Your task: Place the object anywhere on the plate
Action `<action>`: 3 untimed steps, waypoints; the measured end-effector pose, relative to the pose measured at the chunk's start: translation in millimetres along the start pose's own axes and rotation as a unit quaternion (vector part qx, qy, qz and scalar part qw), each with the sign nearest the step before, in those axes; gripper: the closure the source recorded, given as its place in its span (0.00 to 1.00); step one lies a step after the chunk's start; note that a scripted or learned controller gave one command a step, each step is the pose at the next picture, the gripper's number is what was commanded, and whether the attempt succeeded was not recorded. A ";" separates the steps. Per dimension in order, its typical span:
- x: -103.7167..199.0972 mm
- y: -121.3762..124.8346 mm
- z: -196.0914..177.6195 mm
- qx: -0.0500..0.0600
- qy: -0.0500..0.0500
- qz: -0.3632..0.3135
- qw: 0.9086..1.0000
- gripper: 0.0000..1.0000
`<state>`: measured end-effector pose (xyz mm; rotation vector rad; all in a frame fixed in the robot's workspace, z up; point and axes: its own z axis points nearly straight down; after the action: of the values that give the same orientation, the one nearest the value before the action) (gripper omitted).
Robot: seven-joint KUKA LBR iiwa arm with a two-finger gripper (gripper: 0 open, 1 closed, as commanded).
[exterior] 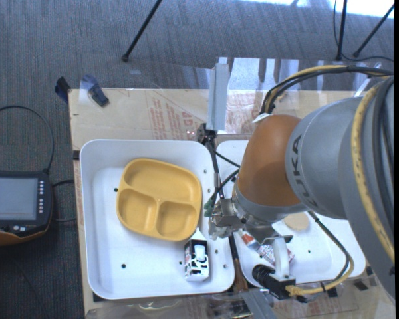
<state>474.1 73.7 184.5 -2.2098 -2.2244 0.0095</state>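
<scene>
Fixed above the bench [139,111], looking down at a slant on two white bins: left bin [100,244], right bin [332,258]. Near enough for the arm [332,158], entering from the right, to loom large. Carpeted floor [53,32] beyond.

The bench [139,115] is a pale wooden board with faint red printing on its top, standing on grey carpet. 2 shallow white bins rest directly on it, side by side. The left bin [100,244] takes up most of the board's near half, its rim close to the left edge. The right bin [332,261] sits just beside it, largely hidden by the arm. Near the far left corner lies a small dark blue item [94,92], possibly a clamp or a scrap of tape.
</scene>
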 end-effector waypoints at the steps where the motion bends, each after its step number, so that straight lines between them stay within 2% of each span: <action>1: -53.3 1.2 -66.0 -0.003 0.000 0.004 1.000 1.00; 2: -119.1 -1.9 1.9 0.003 -0.001 0.006 1.000 1.00; 3: 38.1 13.8 -0.2 0.000 0.000 -0.002 1.000 1.00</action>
<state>487.6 111.9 184.6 -2.2051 -2.2279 0.0089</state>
